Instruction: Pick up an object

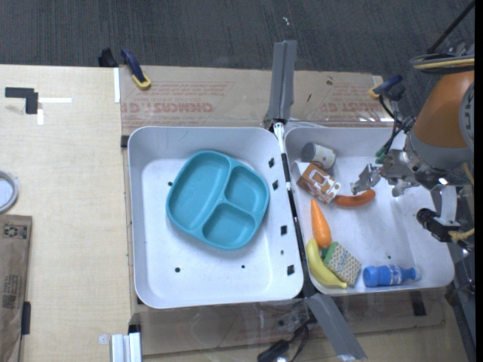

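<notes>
The right bin (pixel 392 225) holds several objects: a white cup (pixel 323 155), an orange and white box (pixel 317 181), a red-orange sausage-shaped toy (pixel 353 199), a carrot (pixel 320 223), a banana (pixel 321 266), a patterned sponge (pixel 344 262) and a blue bottle (pixel 389 275). My gripper (pixel 381 181) hangs over the upper right part of this bin. It sits just above and right of the sausage-shaped toy. I see no object lifted by it.
The left bin (pixel 151 225) bears a light blue divided plate (pixel 219 199). The arm's orange band (pixel 445 111) and grey wrist lean over the right bin's far right wall. Blue clamps (pixel 136 70) stand on the cardboard behind the bins.
</notes>
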